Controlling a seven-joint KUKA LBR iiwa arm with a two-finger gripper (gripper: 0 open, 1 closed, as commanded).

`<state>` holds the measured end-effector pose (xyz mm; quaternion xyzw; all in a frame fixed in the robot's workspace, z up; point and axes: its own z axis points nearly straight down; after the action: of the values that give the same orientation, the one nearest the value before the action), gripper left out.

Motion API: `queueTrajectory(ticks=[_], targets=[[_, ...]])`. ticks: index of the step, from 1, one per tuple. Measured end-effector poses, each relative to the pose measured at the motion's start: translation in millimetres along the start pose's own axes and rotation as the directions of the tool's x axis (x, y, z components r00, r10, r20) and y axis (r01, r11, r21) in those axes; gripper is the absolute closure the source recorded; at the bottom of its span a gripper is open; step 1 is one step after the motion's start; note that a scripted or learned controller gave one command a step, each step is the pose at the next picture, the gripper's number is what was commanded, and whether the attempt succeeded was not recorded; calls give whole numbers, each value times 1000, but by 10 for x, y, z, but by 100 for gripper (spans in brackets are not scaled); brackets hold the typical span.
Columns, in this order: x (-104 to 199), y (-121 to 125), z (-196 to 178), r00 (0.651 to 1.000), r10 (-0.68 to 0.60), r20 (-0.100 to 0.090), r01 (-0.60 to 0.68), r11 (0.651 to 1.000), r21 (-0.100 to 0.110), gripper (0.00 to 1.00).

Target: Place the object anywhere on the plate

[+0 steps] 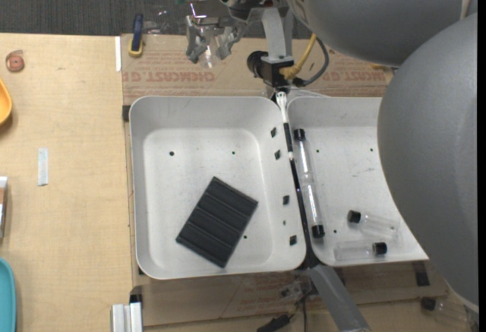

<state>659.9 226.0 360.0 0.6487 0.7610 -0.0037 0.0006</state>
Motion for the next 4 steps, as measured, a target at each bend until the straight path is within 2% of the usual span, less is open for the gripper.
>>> queueTrajectory(ticks=[1,2,3,4], targets=[[-8,4,-71,1000,1,3,-1,1000,3,100],[-76,-11,742,824,-567,-2,567,824,-5,100],[-127,-99,-279,559,-829,3,829,559,-8,100],[22,-69,-816,362,-932,5,932,362,-8,100]])
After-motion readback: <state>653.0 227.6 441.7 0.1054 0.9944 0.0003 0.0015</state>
